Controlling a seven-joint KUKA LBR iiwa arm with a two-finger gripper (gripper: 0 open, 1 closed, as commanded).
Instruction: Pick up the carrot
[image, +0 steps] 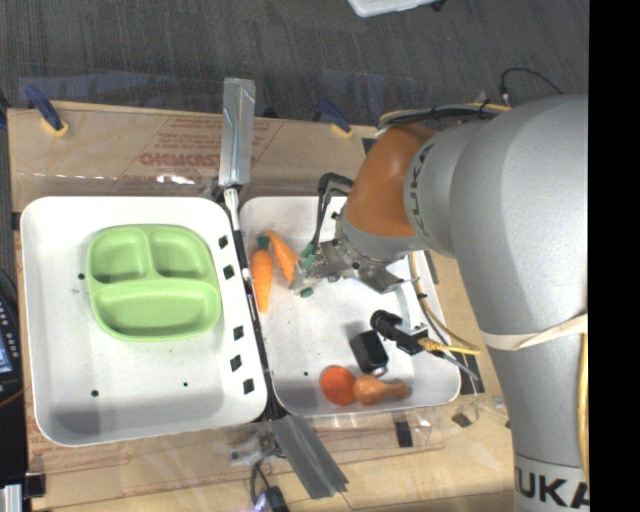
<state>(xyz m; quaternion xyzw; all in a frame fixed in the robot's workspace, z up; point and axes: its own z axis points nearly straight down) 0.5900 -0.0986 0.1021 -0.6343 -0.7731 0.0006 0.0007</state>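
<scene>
Two long orange pieces lie side by side in the right bin (305, 345), close against its left wall toward the far corner. The paler one, running along the wall, I take to be the carrot (262, 280). The second orange piece (283, 256) is darker and slanted, and it touches or nearly touches the carrot at the far end (I cannot tell which). The gripper (305, 272) is down just beside the pair, on the side away from the wall, with nothing orange visibly inside it. Whether it is parted or clenched cannot be told from this angle.

The chief risk, as I judge it, is crowding. A grasp made here could catch the darker piece instead, or both, or shove the carrot harder against the wall, where there is little room to get around it. A tapered body may also roll out of an off-centre pinch.

Along the near edge of the same bin sit a round orange-red thing (338, 385) and a tan piece (383, 390), well apart from the pair. The left bin (60, 385) holds a green plate (155, 280).
</scene>
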